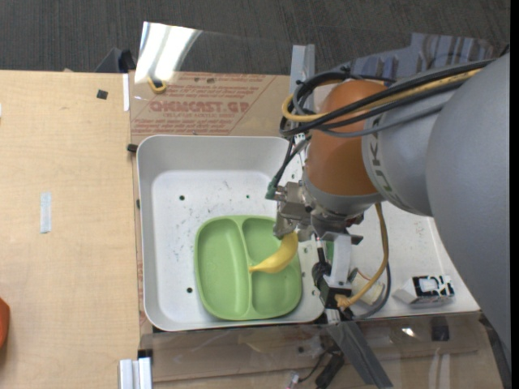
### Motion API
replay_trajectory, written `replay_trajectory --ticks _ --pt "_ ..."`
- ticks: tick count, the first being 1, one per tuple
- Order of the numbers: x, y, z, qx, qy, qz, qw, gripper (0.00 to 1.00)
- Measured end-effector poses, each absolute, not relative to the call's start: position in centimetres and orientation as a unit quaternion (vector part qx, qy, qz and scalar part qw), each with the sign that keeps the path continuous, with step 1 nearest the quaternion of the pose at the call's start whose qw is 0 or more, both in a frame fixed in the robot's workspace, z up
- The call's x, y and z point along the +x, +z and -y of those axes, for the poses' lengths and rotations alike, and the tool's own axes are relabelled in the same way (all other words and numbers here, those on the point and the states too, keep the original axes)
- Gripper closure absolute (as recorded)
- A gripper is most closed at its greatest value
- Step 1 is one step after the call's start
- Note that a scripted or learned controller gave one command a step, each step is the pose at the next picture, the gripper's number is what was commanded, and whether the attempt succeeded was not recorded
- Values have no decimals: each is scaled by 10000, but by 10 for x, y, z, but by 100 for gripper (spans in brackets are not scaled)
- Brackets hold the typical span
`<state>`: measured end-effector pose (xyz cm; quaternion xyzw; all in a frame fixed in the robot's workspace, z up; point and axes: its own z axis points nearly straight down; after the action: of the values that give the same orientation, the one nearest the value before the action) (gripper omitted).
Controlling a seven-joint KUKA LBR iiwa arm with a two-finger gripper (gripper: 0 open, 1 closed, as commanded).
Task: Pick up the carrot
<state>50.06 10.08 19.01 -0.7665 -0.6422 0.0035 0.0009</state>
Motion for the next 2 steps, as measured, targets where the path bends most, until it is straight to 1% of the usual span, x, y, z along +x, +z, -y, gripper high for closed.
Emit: replay_trajectory --ticks 1,2 --pt "506 221 25 -6599 14 7513 2 100" --pt "529 211 -98 -6423 23 7665 5 100"
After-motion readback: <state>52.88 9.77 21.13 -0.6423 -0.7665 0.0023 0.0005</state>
